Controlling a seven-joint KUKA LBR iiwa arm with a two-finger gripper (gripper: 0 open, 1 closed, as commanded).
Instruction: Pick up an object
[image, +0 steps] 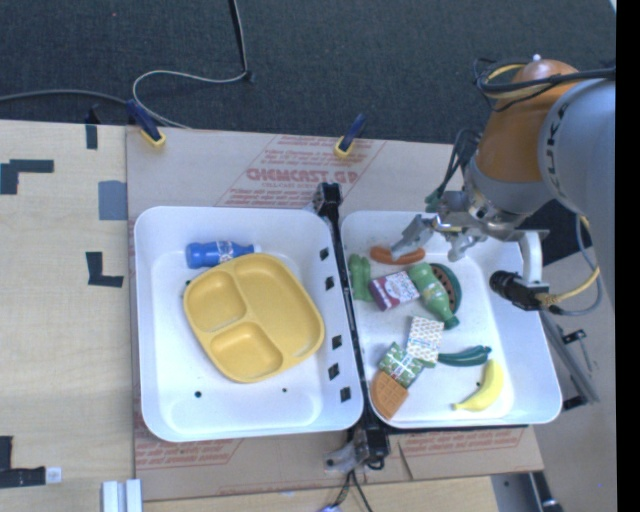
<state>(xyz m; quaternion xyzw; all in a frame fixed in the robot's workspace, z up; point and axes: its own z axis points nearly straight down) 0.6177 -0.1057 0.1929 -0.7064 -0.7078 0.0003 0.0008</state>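
The gripper (437, 236) hangs over the back of the right bin (520, 340), fingers spread wide, nothing between them, poised just above the hot dog (396, 255). Now sweeping across from the left: in the left bin (160, 330) a blue bottle (218, 253) lies on its side at the back, touching the rim of the yellow divided plate (253, 315) that fills the middle. Over the divider, a green vegetable (359, 279) hugs the right bin's left wall, then a maroon packet (394, 290) beside a green bottle (433, 290). Toward the front, a waffle cone (389, 393), a green-checked box (404, 364), a pale-checked packet (425, 339), a dark green pepper (464, 354) and, front right, the banana (480, 390).
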